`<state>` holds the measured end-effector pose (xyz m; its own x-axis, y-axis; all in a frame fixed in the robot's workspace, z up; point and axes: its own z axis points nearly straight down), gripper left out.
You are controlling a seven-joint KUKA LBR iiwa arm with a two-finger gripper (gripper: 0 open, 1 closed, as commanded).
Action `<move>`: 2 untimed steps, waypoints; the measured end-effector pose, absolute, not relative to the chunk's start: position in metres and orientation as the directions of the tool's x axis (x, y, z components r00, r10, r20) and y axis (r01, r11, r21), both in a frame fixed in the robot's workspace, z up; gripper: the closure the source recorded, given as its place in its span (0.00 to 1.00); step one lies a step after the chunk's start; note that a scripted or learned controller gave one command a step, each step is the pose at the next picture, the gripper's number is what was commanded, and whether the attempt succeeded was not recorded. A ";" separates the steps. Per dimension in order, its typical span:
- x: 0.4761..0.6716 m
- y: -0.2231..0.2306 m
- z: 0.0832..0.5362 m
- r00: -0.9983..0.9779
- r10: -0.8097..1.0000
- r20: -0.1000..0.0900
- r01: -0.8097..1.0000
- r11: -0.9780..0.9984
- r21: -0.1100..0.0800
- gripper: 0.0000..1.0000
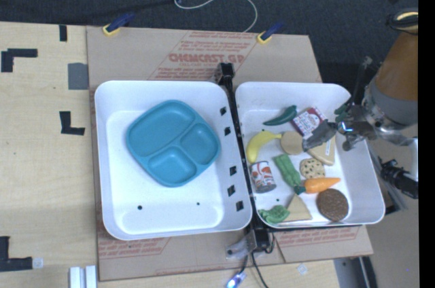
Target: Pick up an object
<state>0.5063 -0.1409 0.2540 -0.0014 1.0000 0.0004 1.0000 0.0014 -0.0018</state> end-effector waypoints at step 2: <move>0.484 -0.120 0.482 -0.003 1.000 -0.004 1.000 0.003 0.019 1.00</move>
